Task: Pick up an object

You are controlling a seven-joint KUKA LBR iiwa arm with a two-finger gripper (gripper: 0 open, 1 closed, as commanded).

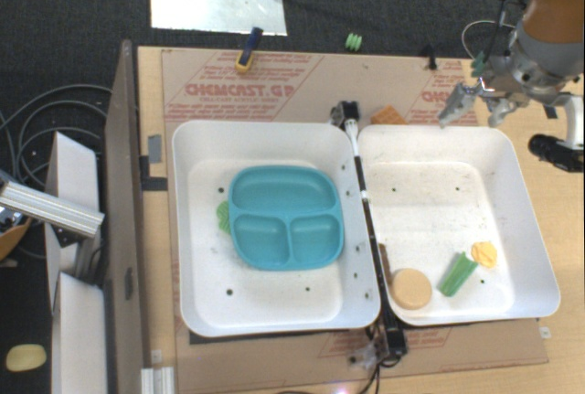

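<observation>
My worktop (pixel 274 81) is a big brown board, and two white bins sit on it side by side. The left bin (pixel 196 228) has a blue plate (pixel 285 217) in it, the kind with three parts. A little bit of something green (pixel 222 217) peeks out from under the plate's left edge. The right bin (pixel 521 200) is next to it, and the two bins touch in the middle. My arm (pixel 553 8) comes in from the top right corner, grey with an orange part. My claw (pixel 475 107) hangs just past the back edge of the right bin, over the brown board. Its two fingers are spread apart and there is nothing between them. The things I could pick up are all down at the front of the right bin, well apart from my claw. There is a round tan thing (pixel 411 288) like a cookie in the front left corner. Just beside it is a green stick (pixel 457 274), lying tilted. Touching the top end of the green stick is a small yellow thing (pixel 483 254). A small orange piece (pixel 388 116) lies on the board behind the bins, near where they meet.
</observation>
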